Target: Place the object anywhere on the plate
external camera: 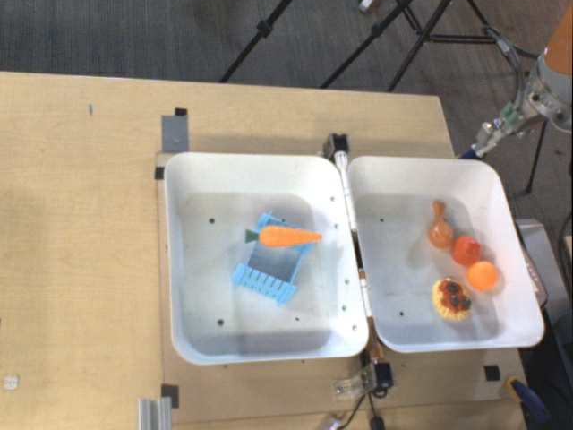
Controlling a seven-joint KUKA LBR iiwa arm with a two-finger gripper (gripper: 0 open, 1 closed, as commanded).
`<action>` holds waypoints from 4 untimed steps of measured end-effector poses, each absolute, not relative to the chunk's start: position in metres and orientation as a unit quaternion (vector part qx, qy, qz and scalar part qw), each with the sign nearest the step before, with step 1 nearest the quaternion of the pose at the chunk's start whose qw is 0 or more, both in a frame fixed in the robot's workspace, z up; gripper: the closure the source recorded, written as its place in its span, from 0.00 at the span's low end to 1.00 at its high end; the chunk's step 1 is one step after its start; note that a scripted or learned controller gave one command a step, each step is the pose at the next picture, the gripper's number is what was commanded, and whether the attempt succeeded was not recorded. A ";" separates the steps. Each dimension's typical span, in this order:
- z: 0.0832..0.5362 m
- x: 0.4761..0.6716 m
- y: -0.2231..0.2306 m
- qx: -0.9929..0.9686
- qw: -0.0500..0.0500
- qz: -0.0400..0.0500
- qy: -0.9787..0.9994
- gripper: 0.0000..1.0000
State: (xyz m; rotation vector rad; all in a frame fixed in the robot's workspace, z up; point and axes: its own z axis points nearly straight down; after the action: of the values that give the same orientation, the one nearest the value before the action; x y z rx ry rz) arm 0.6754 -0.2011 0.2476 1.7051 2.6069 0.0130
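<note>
Arm at the upper right, carrot on the plate

The end effector (495, 131) hangs just beyond the right bin's (501, 195) far corner; its state cannot be told. Left of that bin, the carrot (285, 236) lies across the blue plate (269, 274) in the left bin (179, 267).

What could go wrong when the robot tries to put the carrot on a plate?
The carrot lies half on the blue rack, tip overhanging, so a grab could tip it off or drag the rack along. The gripper is far away, past the right bin, so a long reach might land off target. I can't make out any plate, so the drop spot is unclear.
</note>
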 end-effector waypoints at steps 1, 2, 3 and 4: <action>0.261 0.678 -0.200 0.545 0.018 0.005 0.839 1.00; 0.224 0.671 -0.204 0.443 0.005 0.001 0.896 1.00; 0.238 0.673 -0.203 0.442 0.010 0.003 0.897 1.00; 0.252 0.676 -0.202 0.441 0.015 0.004 0.898 1.00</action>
State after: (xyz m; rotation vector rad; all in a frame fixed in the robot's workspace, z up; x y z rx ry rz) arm 0.6758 -0.2018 0.2518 1.3712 2.7931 0.0127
